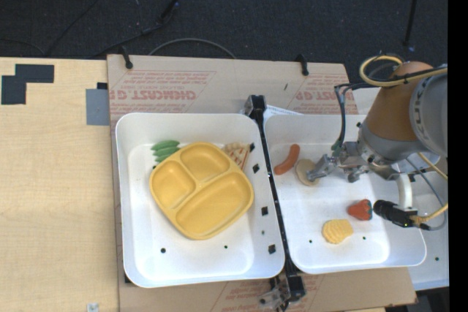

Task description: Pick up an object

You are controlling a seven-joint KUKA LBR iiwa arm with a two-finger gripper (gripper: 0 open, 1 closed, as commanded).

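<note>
Two bins; gripper (316,173) low in right bin (365,252), beside sausage (287,158); jaws' state unclear. Centre over sausage before closing.

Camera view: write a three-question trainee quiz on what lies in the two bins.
1. True or false: the yellow divided plate lies in the right bin.
2. Which lies nearest the gripper? A) sausage B) strawberry C) green pea pod
3. Fill in: the yellow crinkled piece lies in the ____ bin.

Key: 1 false, it lies in the left bin; 2 A; 3 right.
</note>
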